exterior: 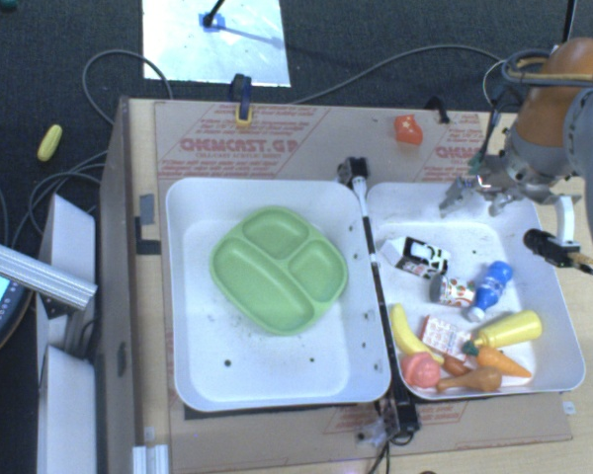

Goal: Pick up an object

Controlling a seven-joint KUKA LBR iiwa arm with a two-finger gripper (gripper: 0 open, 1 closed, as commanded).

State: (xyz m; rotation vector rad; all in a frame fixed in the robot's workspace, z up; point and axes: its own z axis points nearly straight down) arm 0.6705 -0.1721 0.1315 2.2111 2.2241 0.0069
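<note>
One gripper [471, 194] hangs open above the right bin's [563, 314] far edge.

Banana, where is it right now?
The banana lies in the right bin, against its left wall near the front, beside the pink ball.

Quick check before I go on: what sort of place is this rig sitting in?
Likely a robotics lab test bench, not a kitchen: two white bins on a cardboard sheet, loose cables on dark carpet, and toy food such as a banana.
</note>
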